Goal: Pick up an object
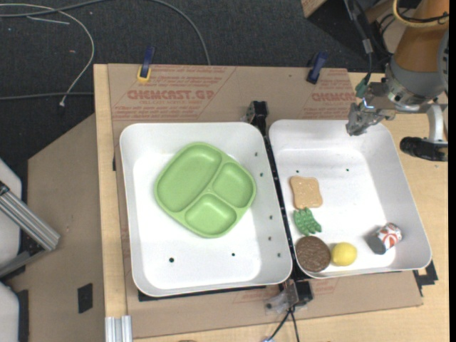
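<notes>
- Right now the tool (356,122) hangs over the right bin's (335,144) rim at 1 o'clock; whether it is open I cannot tell.
- Toast (306,192), green toy (308,221), cookie (313,254), lemon (344,254) and can (385,238) crowd 6 o'clock, so a descent could clip a neighbour or the wall.
- Cardboard covers the tabletop (71,184); cables cross dark floor at 11.
- Left bin (142,191) holds a green tray (205,189).
</notes>
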You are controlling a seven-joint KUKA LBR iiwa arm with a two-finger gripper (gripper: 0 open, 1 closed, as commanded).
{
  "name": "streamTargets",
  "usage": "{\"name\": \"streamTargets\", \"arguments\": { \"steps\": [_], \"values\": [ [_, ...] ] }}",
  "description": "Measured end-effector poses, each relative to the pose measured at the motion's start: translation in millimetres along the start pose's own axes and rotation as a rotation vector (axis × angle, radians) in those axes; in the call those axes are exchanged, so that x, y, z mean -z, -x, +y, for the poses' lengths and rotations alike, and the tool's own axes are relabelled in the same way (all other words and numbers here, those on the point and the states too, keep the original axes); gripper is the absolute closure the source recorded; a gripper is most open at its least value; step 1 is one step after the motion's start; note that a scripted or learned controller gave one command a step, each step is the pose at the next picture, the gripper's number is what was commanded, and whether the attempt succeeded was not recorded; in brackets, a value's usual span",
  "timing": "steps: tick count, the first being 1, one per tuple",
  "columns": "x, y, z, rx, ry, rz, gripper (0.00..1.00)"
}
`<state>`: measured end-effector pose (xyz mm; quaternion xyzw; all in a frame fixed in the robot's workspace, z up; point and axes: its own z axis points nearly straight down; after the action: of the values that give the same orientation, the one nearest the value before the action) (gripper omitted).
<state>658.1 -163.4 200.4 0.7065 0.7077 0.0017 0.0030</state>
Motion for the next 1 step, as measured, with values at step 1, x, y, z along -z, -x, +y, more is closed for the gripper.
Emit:
{"name": "streamTargets", "arguments": {
  "steps": [1],
  "values": [
    [21.3,0.0,1.3,0.000,-0.001,0.001,1.00]
  ]
}}
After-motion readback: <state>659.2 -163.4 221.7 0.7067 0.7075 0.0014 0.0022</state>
